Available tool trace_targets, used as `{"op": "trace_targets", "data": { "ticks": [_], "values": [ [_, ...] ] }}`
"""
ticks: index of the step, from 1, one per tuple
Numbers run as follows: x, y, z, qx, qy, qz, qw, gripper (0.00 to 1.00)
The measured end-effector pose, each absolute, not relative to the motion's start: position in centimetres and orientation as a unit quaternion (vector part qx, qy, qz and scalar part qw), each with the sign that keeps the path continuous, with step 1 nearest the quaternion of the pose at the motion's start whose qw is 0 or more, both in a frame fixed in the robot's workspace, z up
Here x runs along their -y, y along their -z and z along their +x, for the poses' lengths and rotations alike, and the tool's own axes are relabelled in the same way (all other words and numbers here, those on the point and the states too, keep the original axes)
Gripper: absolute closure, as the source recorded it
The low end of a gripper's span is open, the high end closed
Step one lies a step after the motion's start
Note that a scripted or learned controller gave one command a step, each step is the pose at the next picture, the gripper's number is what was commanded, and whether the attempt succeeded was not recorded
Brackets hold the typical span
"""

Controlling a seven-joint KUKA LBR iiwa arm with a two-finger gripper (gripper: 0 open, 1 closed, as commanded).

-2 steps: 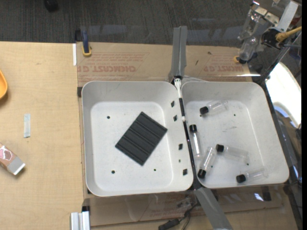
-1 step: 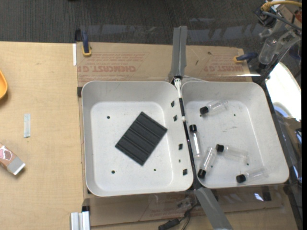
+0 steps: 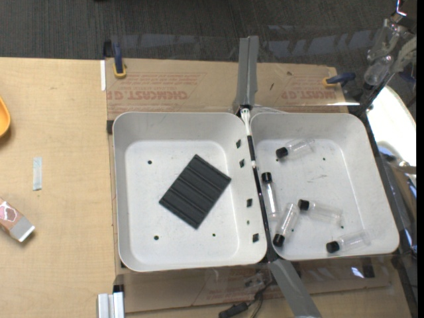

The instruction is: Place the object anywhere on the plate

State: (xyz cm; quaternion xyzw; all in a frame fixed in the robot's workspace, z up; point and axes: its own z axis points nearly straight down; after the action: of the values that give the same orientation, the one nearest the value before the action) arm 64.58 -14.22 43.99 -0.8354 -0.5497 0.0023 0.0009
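Camera view: a flat black ribbed rectangular plate [image 3: 195, 191] lies skewed in the left white bin [image 3: 126, 197]. Five clear black-capped plastic vials [image 3: 319, 209] lie scattered in the right white bin [image 3: 371, 177], well apart from the plate. How the jaws stand cannot be told.

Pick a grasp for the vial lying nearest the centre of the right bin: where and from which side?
Take that vial across its clear body, mid-length, coming straight down. It lies flat, black cap toward the left bin, with open floor on both long sides. The pincer should close across the narrow width, not along the length.
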Motion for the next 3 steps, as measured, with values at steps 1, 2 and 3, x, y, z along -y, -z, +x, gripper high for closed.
{"op": "trace_targets", "data": {
  "ticks": [1,2,3],
  "values": [
    [19.4,-43.9,65.9,0.323,-0.0024,-0.946,0.0,1.0],
    [20.7,-44.0,65.2,0.609,-0.0018,-0.793,0.001,1.0],
    [21.4,-44.0,65.9,0.364,-0.0019,-0.931,0.001,1.0]
  ]
}}
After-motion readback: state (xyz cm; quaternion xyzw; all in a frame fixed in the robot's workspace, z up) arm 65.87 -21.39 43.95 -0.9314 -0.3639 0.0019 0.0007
